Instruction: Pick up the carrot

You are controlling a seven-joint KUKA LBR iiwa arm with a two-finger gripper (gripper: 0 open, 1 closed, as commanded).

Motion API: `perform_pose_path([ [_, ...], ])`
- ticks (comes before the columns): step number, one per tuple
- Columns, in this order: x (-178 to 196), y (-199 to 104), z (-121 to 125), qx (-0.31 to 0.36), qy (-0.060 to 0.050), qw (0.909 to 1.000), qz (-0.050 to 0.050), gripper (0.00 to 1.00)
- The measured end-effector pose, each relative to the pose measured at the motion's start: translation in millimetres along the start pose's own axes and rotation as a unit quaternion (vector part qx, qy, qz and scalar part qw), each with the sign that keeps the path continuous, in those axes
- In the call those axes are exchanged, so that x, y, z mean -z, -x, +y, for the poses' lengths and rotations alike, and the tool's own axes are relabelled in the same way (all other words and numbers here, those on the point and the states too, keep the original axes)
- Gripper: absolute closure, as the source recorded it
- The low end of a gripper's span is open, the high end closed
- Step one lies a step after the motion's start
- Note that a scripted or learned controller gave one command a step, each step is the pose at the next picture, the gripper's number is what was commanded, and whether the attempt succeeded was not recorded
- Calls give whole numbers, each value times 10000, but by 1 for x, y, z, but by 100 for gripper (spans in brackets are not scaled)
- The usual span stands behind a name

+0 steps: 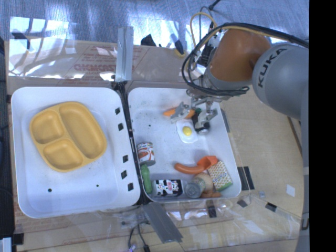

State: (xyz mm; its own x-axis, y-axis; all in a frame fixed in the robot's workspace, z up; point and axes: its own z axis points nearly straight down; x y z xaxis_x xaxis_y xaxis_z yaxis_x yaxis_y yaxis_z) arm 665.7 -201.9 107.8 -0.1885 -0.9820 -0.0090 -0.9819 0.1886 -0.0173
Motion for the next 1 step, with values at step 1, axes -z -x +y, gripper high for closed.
perform_pose_path([
  [1,0,1,0,212,10,9998,-2,0],
])
